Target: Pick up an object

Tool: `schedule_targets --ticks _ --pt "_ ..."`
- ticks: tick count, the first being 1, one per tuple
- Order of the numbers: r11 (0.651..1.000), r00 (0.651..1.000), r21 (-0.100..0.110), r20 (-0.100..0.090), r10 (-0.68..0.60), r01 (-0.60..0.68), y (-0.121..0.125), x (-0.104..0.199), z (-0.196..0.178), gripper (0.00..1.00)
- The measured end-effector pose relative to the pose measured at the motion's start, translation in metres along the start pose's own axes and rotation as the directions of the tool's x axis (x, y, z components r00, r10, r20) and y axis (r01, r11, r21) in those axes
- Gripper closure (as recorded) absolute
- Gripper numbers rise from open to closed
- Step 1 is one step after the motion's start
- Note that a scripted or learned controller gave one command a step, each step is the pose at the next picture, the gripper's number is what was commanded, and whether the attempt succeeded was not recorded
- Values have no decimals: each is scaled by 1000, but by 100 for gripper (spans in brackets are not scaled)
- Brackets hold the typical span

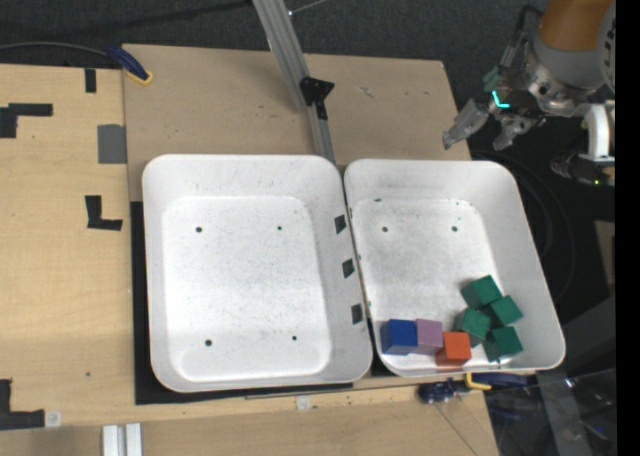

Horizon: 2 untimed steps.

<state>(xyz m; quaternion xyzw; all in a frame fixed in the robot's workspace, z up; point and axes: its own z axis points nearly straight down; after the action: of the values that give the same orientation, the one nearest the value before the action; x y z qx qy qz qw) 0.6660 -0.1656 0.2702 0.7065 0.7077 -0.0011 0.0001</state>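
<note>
Small blocks crowd the near right corner of the right bin (520, 206): a blue cube (400, 335), a pale purple cube (429, 334), an orange cube (456, 347) and several dark green blocks (491, 316). My gripper (488, 130) hangs at the upper right, beyond the far right corner of that bin and well above the bench. Its fingers are spread apart with nothing between them. The blocks lie far from it, toward the front of the bin.
The left bin (160, 244) sits beside the right one on the wooden bench. A slanted metal rail (285, 34) runs from the top down to the gap between the bins. A blue-and-yellow clamp (132, 64) lies at the back left.
</note>
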Motion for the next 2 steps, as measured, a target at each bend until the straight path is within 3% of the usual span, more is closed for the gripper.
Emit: schedule_targets --ticks 2 --pt "1000 1000 7 -2 0 0 3 4 128 0"
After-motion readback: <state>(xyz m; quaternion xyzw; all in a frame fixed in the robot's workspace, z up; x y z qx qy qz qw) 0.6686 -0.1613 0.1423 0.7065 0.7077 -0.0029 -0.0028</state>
